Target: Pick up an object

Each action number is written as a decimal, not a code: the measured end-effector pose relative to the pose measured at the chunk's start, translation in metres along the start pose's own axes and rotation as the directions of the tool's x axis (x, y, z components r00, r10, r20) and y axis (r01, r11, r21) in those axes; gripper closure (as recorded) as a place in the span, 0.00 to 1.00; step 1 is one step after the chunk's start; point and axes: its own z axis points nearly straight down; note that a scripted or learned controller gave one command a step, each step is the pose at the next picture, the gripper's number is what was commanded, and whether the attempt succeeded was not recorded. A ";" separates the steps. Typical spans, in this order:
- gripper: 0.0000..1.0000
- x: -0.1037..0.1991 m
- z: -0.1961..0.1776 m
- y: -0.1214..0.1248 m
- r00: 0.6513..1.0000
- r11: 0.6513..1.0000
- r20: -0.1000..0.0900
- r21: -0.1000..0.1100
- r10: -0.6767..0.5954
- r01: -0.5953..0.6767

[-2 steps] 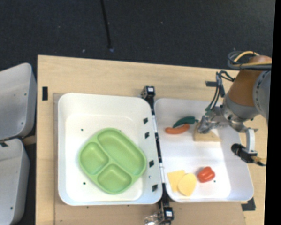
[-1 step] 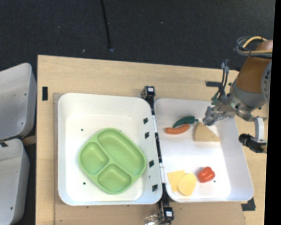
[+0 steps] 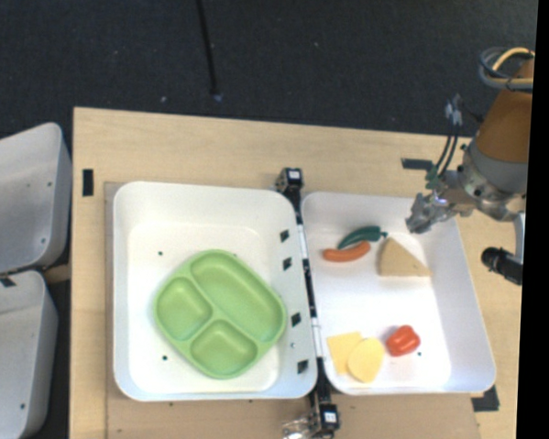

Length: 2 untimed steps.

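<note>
The tool point(image 3: 422, 215) hangs near the tan wedge-shaped block point(image 3: 401, 260); its state cannot be told. The block's sloped faces could be missed.

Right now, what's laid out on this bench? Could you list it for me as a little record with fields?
Left bin: green divided tray
Right bin: tan wedge, orange carrot-like piece, dark green piece, red piece, yellow square, yellow round piece
Gripper: over the right bin's far right corner, close to the tan wedge
Held: nothing seen between the fingers
</note>
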 end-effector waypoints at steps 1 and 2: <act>1.00 -0.002 -0.055 0.002 1.000 1.000 0.001 -0.002 0.000 0.000; 1.00 0.038 -0.048 -0.005 1.000 1.000 0.000 0.006 0.000 0.000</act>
